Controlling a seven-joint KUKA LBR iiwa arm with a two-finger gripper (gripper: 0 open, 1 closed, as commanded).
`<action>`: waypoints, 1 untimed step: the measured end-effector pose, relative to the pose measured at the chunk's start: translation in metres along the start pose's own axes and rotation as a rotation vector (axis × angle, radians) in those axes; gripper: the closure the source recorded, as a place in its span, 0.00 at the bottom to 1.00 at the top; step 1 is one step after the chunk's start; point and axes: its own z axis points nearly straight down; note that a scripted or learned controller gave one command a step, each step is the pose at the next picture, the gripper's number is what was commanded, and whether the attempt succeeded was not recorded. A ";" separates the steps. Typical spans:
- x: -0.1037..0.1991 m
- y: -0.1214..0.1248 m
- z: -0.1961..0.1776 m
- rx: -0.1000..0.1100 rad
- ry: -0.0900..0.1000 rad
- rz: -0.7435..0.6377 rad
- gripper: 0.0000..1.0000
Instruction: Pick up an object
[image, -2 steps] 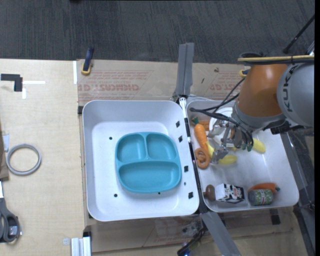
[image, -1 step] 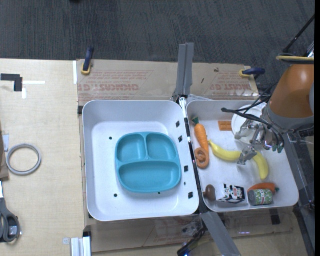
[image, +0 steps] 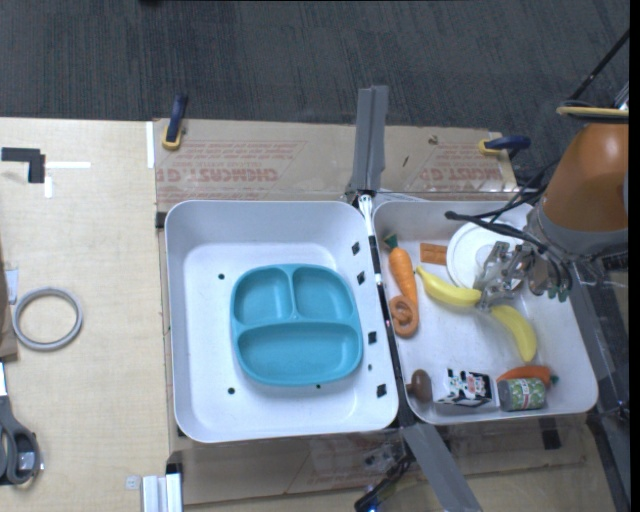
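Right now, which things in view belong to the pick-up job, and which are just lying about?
For the job:
gripper
right bin
bananas
carrot
white plate
green can
small carton

Lying about:
left bin
blue divided plate
tape roll
scissors

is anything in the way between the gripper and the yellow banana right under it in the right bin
Nothing visible does. The two-finger gripper hangs just above the right white bin, between the two yellow bananas. The orange carrot lies farther left, out of the way.
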 end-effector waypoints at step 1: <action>0.095 -0.003 0.010 -0.002 0.008 -0.214 1.00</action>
